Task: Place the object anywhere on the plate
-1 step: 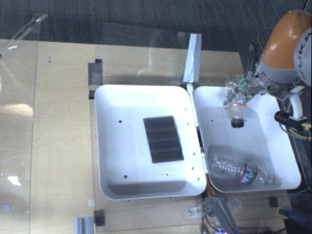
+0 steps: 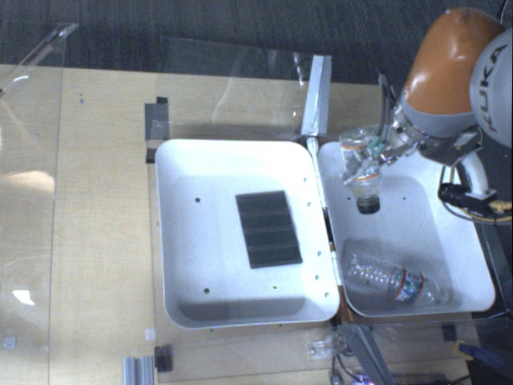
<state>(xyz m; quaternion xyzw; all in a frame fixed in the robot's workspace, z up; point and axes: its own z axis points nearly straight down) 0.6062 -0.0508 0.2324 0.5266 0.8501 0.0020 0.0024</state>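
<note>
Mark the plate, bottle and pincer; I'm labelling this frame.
plate (image 2: 268, 228), camera view, middle of its dark top.
bottle (image 2: 390, 277), camera view, clear body.
pincer (image 2: 367, 204), camera view, dark tip.

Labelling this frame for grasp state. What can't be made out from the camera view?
- Gripper: finger state unreadable; a small, blurred tangle over the right bin.
- Clear plastic bottle: transparent against white, outline faint; label text too small.
- Dark ridged plate in left bin: material unclear.
- Arm: cut by the frame's top right.

The arm (image 2: 457, 62) runs off the picture's right and top edges, so most of it's cut off. Clear bottle (image 2: 390, 278) by the right bin's (image 2: 465, 239) front edge is too see-through to make out properly.
</note>
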